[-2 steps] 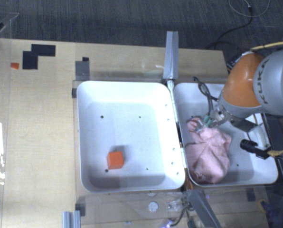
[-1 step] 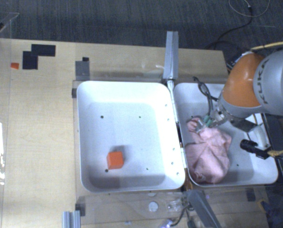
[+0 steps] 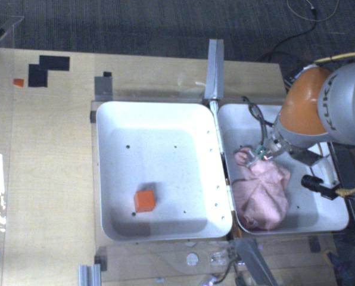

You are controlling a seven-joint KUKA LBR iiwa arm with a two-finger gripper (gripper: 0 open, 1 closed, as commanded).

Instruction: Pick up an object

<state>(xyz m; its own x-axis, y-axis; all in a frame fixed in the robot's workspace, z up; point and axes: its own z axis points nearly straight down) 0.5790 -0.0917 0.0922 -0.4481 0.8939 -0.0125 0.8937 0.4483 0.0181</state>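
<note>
A crumpled pink cloth (image 3: 262, 190) lies in the right bin (image 3: 326, 219), filling its left half. My gripper (image 3: 261, 153) is low over the cloth's upper edge, right at a raised fold of the fabric, with the arm and its orange band behind it to the right. Whether the fold sits inside the gripper cannot be made out. An orange block (image 3: 145, 201) rests alone in the left bin (image 3: 165, 124), near its front left.
A grey metal bar (image 3: 214, 70) runs back from the seam between the two bins. Black flat shapes (image 3: 46, 69) and a small orange square (image 3: 18, 83) lie on the bench at the far left. Cables trail behind the arm.
</note>
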